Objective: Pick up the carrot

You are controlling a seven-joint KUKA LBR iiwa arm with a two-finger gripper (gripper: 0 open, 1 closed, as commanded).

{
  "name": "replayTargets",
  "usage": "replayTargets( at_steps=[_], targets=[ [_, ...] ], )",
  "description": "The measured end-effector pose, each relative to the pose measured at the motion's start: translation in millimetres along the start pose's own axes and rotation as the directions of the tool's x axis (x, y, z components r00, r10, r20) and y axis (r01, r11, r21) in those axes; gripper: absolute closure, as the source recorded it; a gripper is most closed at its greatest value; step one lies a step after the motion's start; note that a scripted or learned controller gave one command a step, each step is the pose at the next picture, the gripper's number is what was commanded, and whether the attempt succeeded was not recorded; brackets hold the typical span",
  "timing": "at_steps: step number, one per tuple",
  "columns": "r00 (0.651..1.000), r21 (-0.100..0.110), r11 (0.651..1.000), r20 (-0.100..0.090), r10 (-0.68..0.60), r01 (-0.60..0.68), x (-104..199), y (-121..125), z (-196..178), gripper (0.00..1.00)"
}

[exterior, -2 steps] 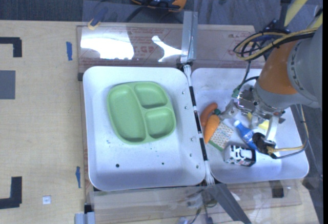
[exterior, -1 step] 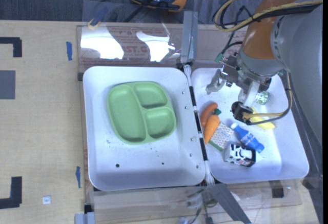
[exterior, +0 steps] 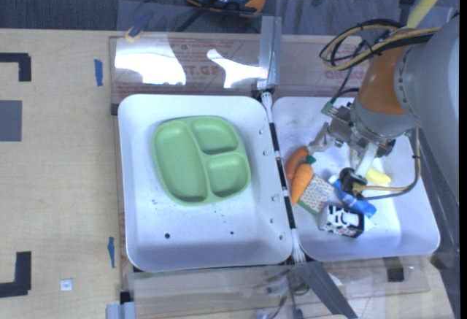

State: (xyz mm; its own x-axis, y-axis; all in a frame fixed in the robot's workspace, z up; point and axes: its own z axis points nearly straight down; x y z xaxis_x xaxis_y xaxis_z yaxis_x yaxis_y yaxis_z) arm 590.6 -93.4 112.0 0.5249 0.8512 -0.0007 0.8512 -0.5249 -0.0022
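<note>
Orange carrot (exterior: 298, 173) lies in the right bin (exterior: 412, 233), close to its left wall, green end toward my gripper (exterior: 332, 136), which hangs just beside it on the far-right side. Whether my jaws are apart or together I cannot tell. A speckled card (exterior: 315, 195) touches the carrot's near end. A black-and-white object (exterior: 341, 220), a blue piece (exterior: 357, 202) and a yellow piece (exterior: 378, 177) crowd the middle. Bare floor runs along the bin's right edge. The left bin (exterior: 131, 164) holds a green divided tray (exterior: 201, 158).

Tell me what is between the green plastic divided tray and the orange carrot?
Just the two white bins' meeting rims, in the camera view.
</note>
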Motion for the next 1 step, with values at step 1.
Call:
replayTargets(
  at_steps=[1],
  targets=[
    [0.989,-0.002,0.989,0.000,0.149,-0.149,-10.5,72.7,-103.5,0.00]
  ],
)
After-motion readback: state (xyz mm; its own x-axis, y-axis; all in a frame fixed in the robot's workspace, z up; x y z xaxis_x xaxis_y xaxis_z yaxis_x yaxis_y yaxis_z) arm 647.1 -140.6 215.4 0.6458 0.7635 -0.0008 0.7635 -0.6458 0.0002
